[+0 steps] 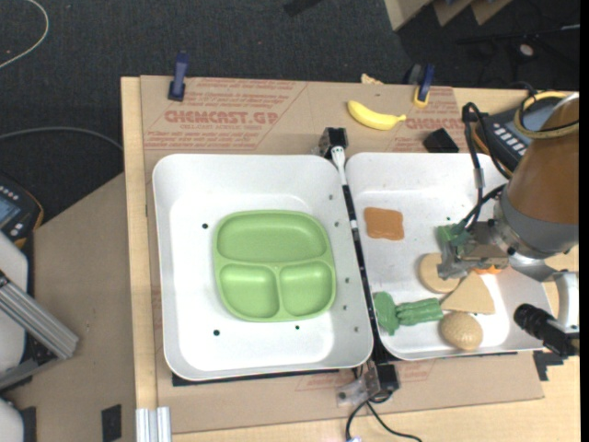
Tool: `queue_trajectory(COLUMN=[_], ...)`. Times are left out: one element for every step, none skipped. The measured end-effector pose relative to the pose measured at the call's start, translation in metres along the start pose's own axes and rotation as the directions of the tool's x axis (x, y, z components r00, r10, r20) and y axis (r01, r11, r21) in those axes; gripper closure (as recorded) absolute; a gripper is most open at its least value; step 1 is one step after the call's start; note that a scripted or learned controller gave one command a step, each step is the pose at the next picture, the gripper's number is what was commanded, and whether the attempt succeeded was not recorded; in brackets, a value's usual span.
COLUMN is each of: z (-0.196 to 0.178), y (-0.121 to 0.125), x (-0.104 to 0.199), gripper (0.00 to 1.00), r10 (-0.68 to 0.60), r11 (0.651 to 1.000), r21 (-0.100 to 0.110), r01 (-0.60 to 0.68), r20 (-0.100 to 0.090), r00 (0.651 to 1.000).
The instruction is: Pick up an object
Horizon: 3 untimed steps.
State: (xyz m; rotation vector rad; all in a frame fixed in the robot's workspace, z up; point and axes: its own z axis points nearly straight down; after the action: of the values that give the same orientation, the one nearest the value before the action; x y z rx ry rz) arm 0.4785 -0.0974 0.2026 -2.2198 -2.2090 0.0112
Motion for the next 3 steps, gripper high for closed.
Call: queue_trajectory(z=[0.123,0.012,0.019], y=[0.001,0.003,0.000], x=[-0.032,0.067,0.144], gripper=[1.00,1.00,1.00], r10=[0.000,-0.017,-0.013], r11=[1.000,1.000,1.000], r21=[-0.009,-0.024,-0.013], r01=[0.000,0.017,0.013], r20=[0.002,-0.001,0.000], r00=[1.000,1.000,1.000])
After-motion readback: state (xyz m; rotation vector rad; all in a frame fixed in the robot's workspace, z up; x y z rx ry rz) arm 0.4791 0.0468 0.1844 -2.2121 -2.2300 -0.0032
